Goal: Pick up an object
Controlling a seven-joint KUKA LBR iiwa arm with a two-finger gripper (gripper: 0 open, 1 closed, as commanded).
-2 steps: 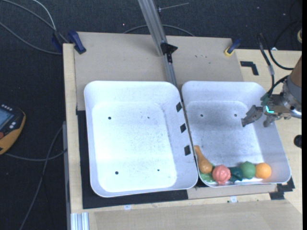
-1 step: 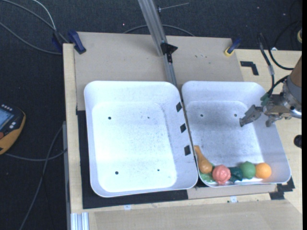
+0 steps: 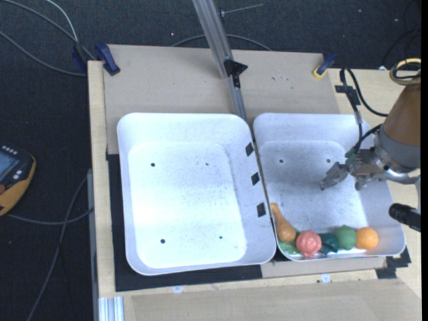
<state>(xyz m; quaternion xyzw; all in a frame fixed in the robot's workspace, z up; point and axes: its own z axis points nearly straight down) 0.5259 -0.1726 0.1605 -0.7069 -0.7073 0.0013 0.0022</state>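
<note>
Arm cut off at the right edge; small things crowded and hard to read

The arm [image 3: 409, 122] ran out of the picture at the right, so most of it went unseen. A dark blue-green thing [image 3: 330, 242] among the toys along the right bin's [image 3: 301, 129] near edge was half covered by its neighbours and too small to name. The handheld device [image 3: 12, 172] was cut by the left edge.

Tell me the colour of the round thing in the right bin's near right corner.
Orange ball, in the camera view.

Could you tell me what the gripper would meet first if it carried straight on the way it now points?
Probably the bare floor of the right white bin: the gripper points down and leftward over it, though depth is unclear.
</note>
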